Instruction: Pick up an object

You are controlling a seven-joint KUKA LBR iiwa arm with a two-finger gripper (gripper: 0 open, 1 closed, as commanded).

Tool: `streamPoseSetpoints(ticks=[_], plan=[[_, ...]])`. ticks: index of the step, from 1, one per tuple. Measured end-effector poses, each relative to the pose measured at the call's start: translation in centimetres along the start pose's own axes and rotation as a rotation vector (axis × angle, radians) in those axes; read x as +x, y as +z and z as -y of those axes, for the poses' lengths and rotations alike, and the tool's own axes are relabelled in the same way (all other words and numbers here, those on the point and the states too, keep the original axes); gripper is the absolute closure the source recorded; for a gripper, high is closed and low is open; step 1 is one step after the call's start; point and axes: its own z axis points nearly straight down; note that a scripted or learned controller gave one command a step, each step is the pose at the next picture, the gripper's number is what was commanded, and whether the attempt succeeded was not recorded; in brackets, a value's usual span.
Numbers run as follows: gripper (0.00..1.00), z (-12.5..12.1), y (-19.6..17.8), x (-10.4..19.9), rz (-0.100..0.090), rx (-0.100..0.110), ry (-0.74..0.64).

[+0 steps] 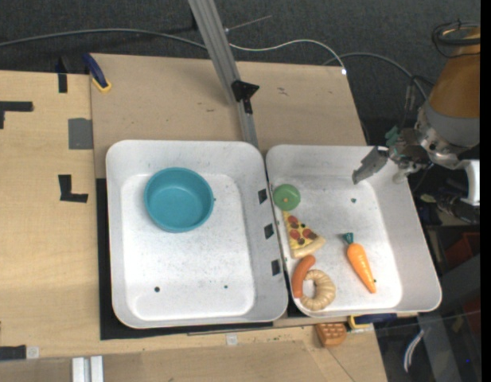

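Note:
The right bin [404, 213] holds several toy foods: a green round piece [286, 196] by its left wall, a pizza slice [301, 234] below that, an orange carrot [360, 265] with a green top, a red sausage [302, 275] and a tan ring-shaped donut [318, 289] at the front. A blue bowl [179, 200] sits upright in the left bin [118, 157]. My gripper [376, 164] hangs over the right bin's far right corner, apart from all the toys, with nothing seen in it.
A slanted grey metal pole [225, 54] runs down to the gap between the bins at the back. A small orange block [331, 334] lies on the bench in front of the right bin. Cables trail across the dark floor behind.

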Motion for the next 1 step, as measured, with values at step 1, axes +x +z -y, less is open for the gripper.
streamPoseSetpoints(ticks=[1], plan=[[0.0,0.0,0.0,-0.01,0.0,0.0,0.0]])
